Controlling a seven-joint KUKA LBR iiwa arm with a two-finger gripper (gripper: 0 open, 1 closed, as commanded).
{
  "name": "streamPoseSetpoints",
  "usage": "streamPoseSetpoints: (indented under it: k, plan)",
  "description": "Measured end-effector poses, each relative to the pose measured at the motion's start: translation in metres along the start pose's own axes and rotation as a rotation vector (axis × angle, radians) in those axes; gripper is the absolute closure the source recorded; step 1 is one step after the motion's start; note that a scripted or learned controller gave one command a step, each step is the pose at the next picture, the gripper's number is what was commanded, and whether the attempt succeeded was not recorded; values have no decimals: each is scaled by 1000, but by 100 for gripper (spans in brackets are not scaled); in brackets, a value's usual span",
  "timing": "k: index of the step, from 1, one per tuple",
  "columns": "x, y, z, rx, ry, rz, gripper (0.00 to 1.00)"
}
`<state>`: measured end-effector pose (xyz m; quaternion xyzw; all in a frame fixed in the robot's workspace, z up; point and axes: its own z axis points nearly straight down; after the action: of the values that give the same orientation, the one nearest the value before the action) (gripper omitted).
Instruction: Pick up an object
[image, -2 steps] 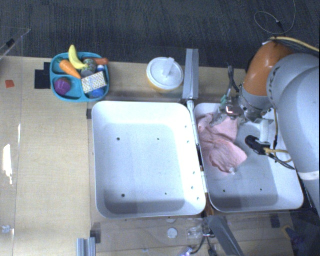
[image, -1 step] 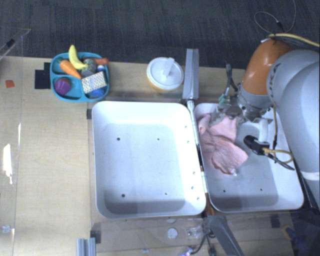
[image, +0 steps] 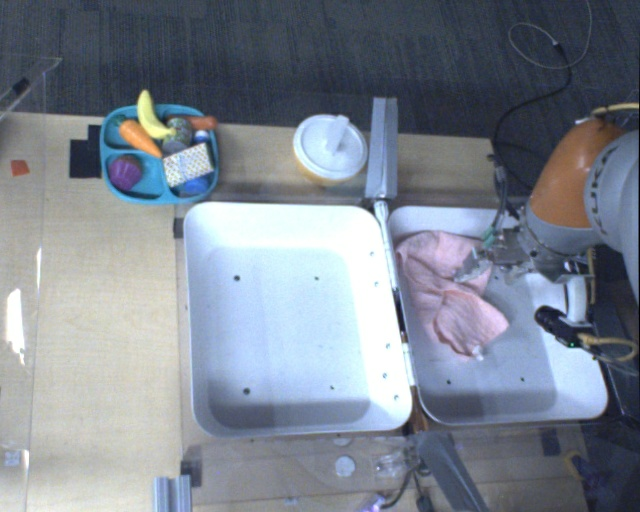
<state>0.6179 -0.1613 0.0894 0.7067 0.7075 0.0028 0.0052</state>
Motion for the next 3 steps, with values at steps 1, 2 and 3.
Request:
streamPoseSetpoints:
  k: [1,2,3]
  plan:
    - [-24,54,1,5,4,-116,0]
    - [-41,-24,-1,-2,0,-165,0]
    - [-42,-20,-1,-3,0,-317,0]
